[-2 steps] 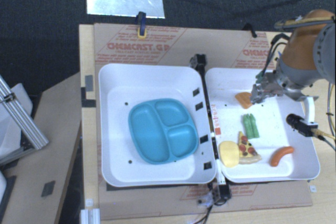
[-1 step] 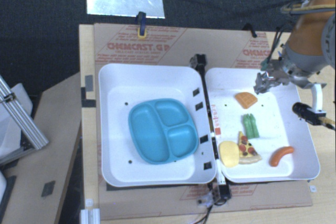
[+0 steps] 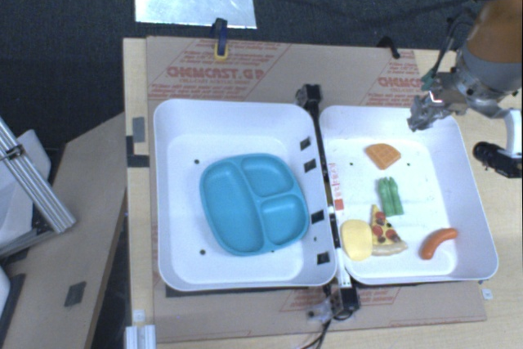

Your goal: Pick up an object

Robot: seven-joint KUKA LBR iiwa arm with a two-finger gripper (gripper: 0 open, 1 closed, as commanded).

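**Gripper hovers at the far edge of the right bin, food toys below it**

While the arm (image 3: 490, 37) reaches in from the right, its gripper (image 3: 425, 112) hangs over the far right corner of the right bin (image 3: 470, 167), and I cannot tell from here how its tips stand; nothing shows between them.

Nearest to the gripper, a little toward the camera and to its left, lies an orange wedge-shaped toy (image 3: 382, 155). Further toward the camera from that sits a green ridged piece (image 3: 389, 196). Well away from the gripper, along the near side of the same bin, three things lie in a loose row: a pale yellow rounded piece (image 3: 355, 239), a pizza slice (image 3: 386, 234) touching it, and a red-orange sausage (image 3: 438, 242) set apart at the right.

Far to the gripper's left, across the divider, the left bin (image 3: 176, 176) holds a light blue compartment tray (image 3: 255, 203), lying flat and slightly turned. Both bins rest on a cardboard sheet (image 3: 245, 69).
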